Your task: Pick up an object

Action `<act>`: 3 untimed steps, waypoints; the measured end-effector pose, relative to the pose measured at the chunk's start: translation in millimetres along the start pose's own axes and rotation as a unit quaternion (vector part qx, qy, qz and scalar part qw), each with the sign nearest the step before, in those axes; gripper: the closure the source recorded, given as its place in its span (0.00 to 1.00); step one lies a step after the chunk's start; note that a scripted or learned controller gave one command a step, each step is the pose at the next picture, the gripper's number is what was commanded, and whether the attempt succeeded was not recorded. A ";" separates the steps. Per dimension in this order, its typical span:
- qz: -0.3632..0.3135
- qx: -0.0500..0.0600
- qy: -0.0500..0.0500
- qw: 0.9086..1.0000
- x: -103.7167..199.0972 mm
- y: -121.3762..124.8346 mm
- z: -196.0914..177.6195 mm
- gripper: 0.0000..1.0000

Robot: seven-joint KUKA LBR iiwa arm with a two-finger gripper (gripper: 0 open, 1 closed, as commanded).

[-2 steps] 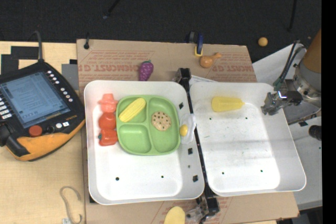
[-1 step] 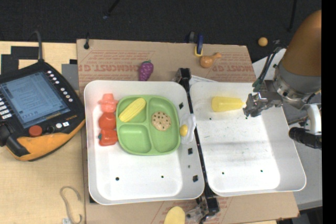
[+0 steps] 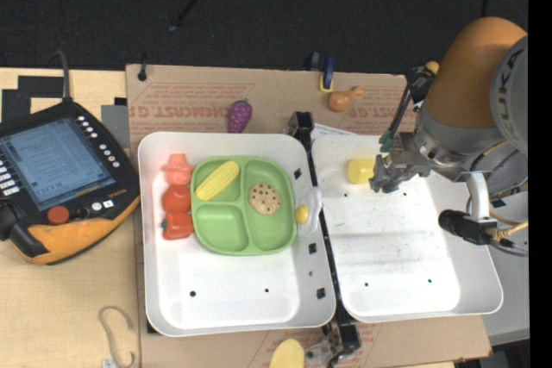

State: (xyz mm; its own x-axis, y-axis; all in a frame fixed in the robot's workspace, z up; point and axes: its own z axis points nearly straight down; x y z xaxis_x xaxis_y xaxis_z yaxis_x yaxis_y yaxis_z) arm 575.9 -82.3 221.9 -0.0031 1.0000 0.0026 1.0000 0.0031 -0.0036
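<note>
We see the gripper low over the far left part of the right bin, and we cannot tell how it is set. Just to its left, near or touching it, lies a small yellow block on the bin floor. Further left, in the left bin, sits a green divided plate carrying a toy corn cob and a cookie, with a red-orange toy figure beyond the plate and a small yellow piece at the plate's nearer edge. Behind the gripper, on the cardboard, rest a purple grape bunch and an orange gourd-shaped toy. Far to the left, a teach pendant lies on the tabletop.
</note>
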 end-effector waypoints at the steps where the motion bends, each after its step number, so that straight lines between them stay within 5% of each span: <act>1: -0.001 -0.001 0.000 1.000 56.9 -0.3 -12.1 1.00; 2: 0.000 -0.001 0.000 1.000 94.3 -1.0 -14.7 1.00; 3: 0.002 0.000 -0.001 1.000 88.9 -4.1 -11.5 1.00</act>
State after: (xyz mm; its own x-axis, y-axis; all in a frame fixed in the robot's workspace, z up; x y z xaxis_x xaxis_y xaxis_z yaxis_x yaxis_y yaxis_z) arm 571.6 6.5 233.6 0.0000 1.0000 0.0000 1.0000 0.0000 -0.0034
